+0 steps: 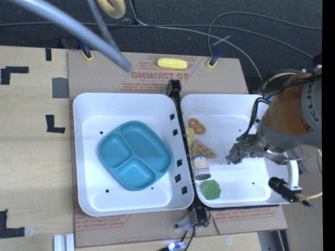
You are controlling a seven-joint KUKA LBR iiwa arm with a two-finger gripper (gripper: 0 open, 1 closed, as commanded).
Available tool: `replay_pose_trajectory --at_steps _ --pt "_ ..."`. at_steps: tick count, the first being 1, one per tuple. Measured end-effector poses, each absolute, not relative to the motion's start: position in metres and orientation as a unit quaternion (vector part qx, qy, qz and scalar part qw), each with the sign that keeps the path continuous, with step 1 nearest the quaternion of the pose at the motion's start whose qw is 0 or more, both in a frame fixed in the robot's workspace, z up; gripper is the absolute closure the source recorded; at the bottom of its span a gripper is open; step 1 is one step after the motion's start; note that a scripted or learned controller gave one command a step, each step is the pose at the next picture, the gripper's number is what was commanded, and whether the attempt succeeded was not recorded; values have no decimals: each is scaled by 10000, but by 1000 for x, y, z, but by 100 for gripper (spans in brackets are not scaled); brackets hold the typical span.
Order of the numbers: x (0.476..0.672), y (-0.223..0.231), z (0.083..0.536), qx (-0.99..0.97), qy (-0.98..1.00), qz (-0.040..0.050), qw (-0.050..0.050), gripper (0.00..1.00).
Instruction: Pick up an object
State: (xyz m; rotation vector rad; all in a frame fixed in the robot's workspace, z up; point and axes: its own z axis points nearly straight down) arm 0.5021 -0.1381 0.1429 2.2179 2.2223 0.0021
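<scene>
Pretzel, cracker, can and green ball lined up along left wall of right bin. Gripper low over same bin, right of can, touching none; finger state impossible to tell. Blue tray in left bin. Yellow corn on cardboard behind bins.

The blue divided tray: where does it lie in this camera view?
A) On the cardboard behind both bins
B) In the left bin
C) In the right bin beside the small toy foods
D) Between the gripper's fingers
B: the blue divided tray lies flat on the floor of the left bin, while the gripper is over the right bin, well apart from it.
</scene>
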Motion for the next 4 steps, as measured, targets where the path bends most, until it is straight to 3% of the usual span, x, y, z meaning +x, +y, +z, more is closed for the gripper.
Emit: replay_pose_trajectory --at_steps 2,4 --pt "502 -143 258 7066 7076 11 23 100" --pt "555 -46 252 7045 7097 3 -7 100"
